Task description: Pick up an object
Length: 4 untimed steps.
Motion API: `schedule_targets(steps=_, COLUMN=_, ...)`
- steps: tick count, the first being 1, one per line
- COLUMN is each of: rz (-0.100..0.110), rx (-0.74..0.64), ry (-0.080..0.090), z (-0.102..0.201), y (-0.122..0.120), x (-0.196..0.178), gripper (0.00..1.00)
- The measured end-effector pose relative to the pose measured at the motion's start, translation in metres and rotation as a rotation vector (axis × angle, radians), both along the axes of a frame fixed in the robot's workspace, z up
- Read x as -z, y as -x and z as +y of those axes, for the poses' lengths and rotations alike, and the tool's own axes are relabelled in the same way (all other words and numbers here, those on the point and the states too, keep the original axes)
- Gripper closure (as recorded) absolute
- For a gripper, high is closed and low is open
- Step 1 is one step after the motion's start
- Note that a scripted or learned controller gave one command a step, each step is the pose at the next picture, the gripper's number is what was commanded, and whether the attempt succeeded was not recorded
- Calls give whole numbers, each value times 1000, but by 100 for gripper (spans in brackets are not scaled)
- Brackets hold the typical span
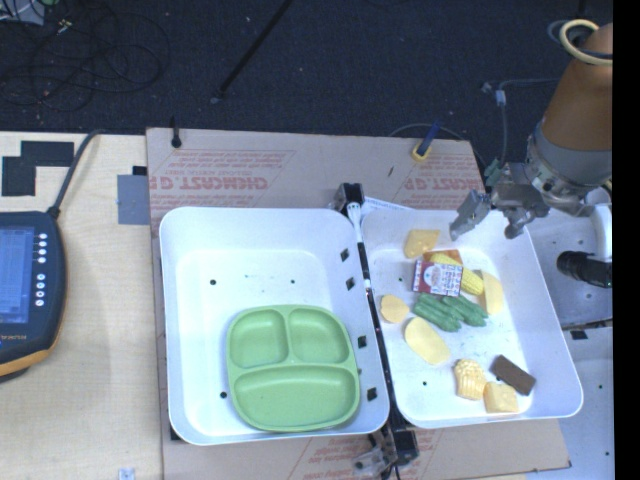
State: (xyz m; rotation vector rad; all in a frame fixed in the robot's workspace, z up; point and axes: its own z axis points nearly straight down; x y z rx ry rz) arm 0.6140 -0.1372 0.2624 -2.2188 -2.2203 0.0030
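I take the red snack box (439,275) as the likeliest thing to pick; it lies flat in the right bin (560,368), below and a little left of the fingers, its long axis running roughly up the view with a slight tilt. Touching its lower edge is a green pea pod cluster (450,312), long axis slanting from upper left to lower right. Above the box, nearer the fingers, sits a yellow wedge (421,241). To the box's right I see a small corn piece (472,282) and a pale yellow slice (492,293). Further from the fingers, lower in the bin, lie a yellow round piece (394,309), a larger yellow oval (427,340), a corn cob (469,378), a brown block (512,374) and an orange-yellow chunk (501,398).

The gripper (490,213) hovers over the bin's upper right corner, fingers (465,217) spread apart, and as far as I can make out from this slant, with nothing between them.

Left of the fingers, past the dividing rims, the left bin (200,248) holds a green divided plate (292,368) lying flat in its lower half. Both bins rest on the bench (260,173).
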Motion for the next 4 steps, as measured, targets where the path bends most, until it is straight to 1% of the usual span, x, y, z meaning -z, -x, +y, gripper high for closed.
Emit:
schedule_targets(steps=1, rz=11, rx=1, ry=-2, z=-17, y=-3, x=136, gripper=0)
schedule_targets(steps=2, rz=-1, rx=-1, ry=0, z=6, y=-30, x=177, gripper=0)
schedule_targets(steps=3, rz=1, rx=4, ry=-2, z=32, y=52, x=174, gripper=0)
schedule_targets(steps=4, rz=-2, rx=5, ry=-1, z=44, y=92, x=174, gripper=0)
